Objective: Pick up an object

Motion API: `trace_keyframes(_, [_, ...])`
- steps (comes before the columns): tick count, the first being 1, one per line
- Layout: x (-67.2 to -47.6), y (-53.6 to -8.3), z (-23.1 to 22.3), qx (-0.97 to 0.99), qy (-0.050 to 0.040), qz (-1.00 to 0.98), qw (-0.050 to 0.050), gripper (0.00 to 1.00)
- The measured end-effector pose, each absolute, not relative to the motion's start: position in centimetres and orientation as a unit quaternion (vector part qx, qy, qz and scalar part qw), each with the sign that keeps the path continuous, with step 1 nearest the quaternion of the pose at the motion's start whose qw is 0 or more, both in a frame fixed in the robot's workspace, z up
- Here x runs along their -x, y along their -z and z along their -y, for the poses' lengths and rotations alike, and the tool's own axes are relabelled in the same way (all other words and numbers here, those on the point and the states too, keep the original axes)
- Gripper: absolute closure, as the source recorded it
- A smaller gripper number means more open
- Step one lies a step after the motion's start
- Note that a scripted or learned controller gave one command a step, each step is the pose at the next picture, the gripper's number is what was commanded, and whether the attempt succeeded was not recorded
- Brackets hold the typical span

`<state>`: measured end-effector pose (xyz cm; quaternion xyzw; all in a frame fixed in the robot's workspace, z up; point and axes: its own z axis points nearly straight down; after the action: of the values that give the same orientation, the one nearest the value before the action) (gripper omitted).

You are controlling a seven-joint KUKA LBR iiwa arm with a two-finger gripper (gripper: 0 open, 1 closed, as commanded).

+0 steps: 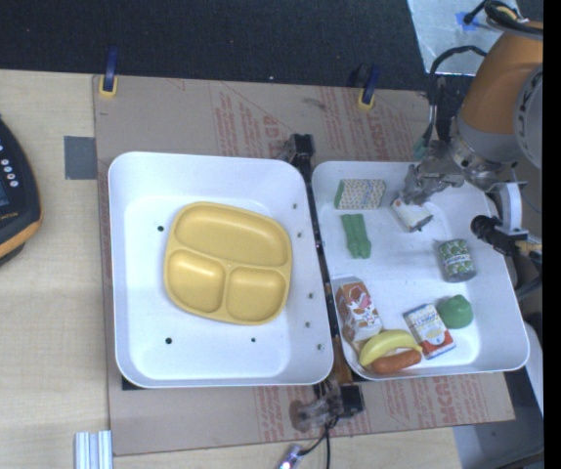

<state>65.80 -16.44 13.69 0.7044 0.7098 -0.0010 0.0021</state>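
Nearest the lens, a banana [386, 344] and an orange-red sausage-shaped toy [395, 362] are lying at the front edge of the right bin [500, 360]. Farther back, the gripper [412, 206] is hanging low over the bin's rear; whether it is spread or pinching, I cannot tell. Just left of it, the green block [357, 234] is looking light, stiff and narrow, best pinched across its short sides. Reaching in from the right, the arm [496, 86] is bending down steeply.

Glossy plastic bins [134, 262], matt yellow tray [228, 262]
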Motion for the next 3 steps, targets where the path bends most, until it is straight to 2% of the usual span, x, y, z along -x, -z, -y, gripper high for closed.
trace_keyframes(1, [-61.5,-11.8,12.7,-0.705,0.0023,-0.709,-0.002,1.00])
trace_keyframes(2, [-57.1,-9.1,12.6,-0.705,0.0022,-0.709,-0.002,1.00])
trace_keyframes(3, [-56.5,-16.6,17.6,-0.706,0.0009,-0.708,0.000,1.00])
